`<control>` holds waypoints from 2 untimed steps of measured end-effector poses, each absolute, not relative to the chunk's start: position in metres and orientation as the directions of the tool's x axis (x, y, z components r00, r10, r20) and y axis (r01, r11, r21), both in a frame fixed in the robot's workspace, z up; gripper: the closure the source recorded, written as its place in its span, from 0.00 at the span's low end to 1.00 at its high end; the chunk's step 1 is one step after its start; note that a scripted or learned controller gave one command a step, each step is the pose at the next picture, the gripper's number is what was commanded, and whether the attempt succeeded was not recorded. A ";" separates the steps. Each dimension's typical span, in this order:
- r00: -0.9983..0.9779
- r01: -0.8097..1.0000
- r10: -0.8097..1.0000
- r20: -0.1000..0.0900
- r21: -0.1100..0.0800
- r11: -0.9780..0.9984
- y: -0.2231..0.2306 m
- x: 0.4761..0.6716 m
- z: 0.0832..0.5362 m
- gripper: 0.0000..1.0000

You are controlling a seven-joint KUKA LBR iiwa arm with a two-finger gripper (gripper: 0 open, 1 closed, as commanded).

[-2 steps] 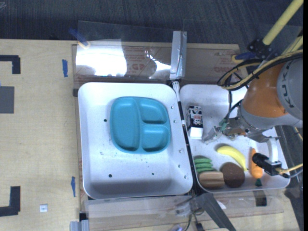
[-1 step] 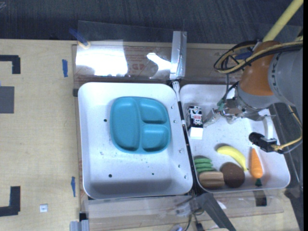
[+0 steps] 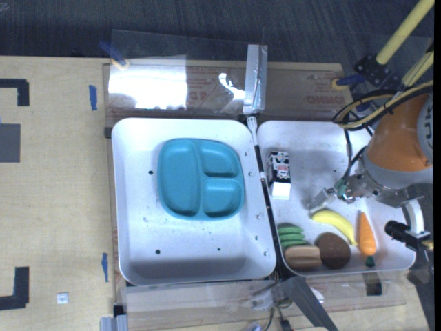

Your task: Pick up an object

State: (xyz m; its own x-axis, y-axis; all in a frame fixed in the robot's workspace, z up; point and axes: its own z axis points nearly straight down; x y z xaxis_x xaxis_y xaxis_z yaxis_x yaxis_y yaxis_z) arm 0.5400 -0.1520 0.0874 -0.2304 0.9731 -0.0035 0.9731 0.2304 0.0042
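Note:
My gripper hangs low in the right bin, just above and left of a yellow banana. Nothing shows in its grasp. Along the bin's front edge lie a green ridged vegetable, a tan bread-like piece and a brown round fruit. An orange carrot lies to the banana's right. A small black-and-white carton stands near the bin's left wall. The grey arm with its orange band covers the bin's right side.
The left bin holds a teal divided plate. A metal divider and clear sheet stand behind the bins. Cables and yellow rods crowd the upper right. The right bin's back half is bare white floor.

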 end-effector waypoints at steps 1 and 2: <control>-0.369 0.929 0.929 -0.004 0.004 0.369 -0.185 0.488 0.087 0.00; -0.169 0.986 0.986 -0.003 0.007 0.169 -0.144 0.495 0.088 0.00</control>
